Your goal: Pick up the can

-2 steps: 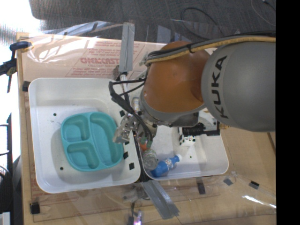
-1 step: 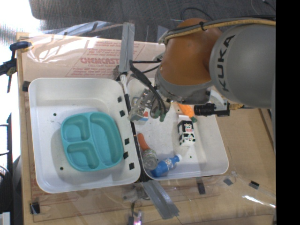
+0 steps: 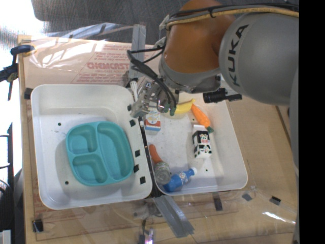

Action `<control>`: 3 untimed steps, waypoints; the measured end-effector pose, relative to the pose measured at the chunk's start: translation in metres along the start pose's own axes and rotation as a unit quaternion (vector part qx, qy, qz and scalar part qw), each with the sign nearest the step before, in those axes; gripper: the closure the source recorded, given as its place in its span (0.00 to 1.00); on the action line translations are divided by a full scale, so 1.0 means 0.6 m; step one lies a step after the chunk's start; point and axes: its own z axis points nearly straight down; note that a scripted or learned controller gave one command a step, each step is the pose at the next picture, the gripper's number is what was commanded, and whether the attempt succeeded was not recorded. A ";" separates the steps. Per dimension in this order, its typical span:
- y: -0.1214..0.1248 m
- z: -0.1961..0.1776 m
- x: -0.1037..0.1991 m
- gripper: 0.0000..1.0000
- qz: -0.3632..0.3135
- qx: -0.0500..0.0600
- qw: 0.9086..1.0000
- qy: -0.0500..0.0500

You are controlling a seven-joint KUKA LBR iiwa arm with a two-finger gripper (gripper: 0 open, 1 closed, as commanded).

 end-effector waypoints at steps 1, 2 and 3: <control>0.111 0.109 0.073 1.00 0.091 0.001 0.996 0.003; 0.060 0.034 0.175 1.00 -0.211 0.000 0.977 0.002; 0.018 0.110 0.166 1.00 -0.184 0.000 0.983 0.002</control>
